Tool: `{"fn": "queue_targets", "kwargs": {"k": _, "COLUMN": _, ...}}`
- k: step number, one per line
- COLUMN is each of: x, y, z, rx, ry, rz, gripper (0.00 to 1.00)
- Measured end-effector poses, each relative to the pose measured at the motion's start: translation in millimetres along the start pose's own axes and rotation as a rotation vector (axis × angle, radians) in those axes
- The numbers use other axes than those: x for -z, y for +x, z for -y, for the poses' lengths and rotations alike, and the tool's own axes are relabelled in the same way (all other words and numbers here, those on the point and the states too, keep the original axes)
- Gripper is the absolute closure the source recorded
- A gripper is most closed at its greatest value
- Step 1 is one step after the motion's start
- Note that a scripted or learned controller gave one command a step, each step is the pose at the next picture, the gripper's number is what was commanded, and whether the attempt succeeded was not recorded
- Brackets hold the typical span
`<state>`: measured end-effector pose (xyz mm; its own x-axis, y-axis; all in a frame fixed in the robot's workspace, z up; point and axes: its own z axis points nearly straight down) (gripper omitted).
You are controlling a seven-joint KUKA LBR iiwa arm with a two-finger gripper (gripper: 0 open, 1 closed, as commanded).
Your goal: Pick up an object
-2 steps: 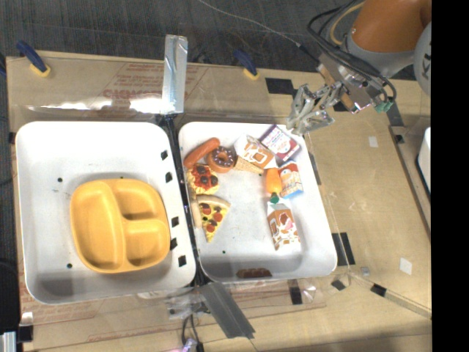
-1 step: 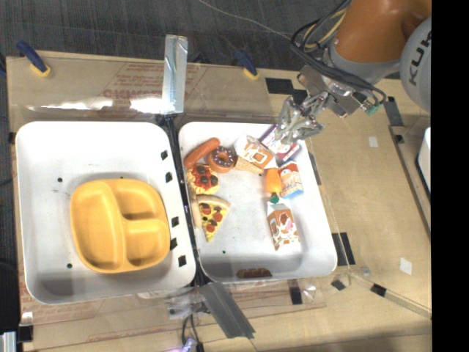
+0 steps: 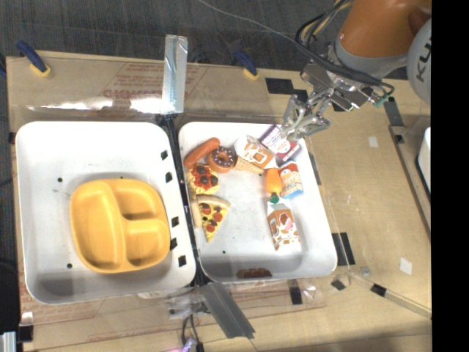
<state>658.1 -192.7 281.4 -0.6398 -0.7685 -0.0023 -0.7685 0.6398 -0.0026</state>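
Camera view | tool (image 3: 296, 125) over right bin (image 3: 315, 259) corner | grip state unreadable

One fixed camera looks down aslant on both bins (image 3: 29, 196), seemingly from mid-height.

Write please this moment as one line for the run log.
arm: over right bin's far right corner | hand: above purple packet, no contact seen | yellow tray: left bin | grasp: not yet
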Motion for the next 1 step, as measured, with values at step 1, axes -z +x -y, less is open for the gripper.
{"fn": "queue_targets", "kwargs": {"k": 1, "x": 29.8, "y": 11.9, "z": 10.2, "rx": -0.045, "ry": 0.001, "rz": 0.000, "gripper": 1.00}}
